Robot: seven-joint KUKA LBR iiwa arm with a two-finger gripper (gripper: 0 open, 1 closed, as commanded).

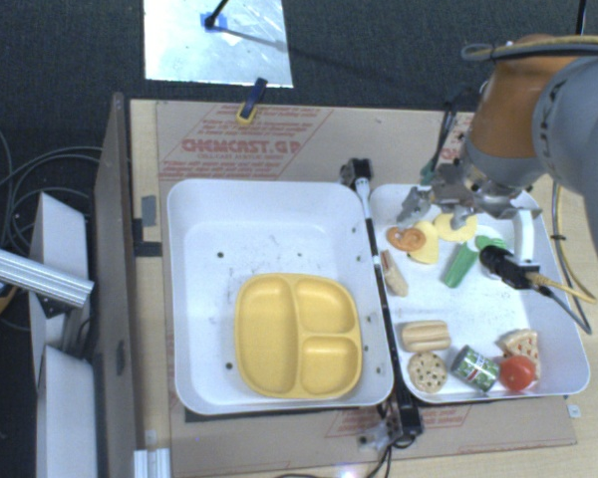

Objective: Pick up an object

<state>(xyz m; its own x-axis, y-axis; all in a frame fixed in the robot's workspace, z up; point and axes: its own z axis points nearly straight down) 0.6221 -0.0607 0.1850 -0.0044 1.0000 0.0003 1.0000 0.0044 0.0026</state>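
My gripper [439,210] hangs over the far end of the right bin [563,366], open, with nothing between its fingers. Just below it lie a red-orange slice [407,238] and a pale yellow piece [435,245]. A green stick-shaped toy [459,265] lies slightly nearer, to the right of them. A beige piece [393,274] rests against the bin's left wall. Along the near end sit a hot-dog bun [425,335], a cookie [428,370], a green can [474,367], a tomato [518,373] and a pizza slice [519,344].
The left bin [209,227] holds a yellow divided plate [299,335] in its near half. A white object [523,233] lies by the right bin's far right wall. The grey arm with its orange band [518,108] reaches in from the upper right.
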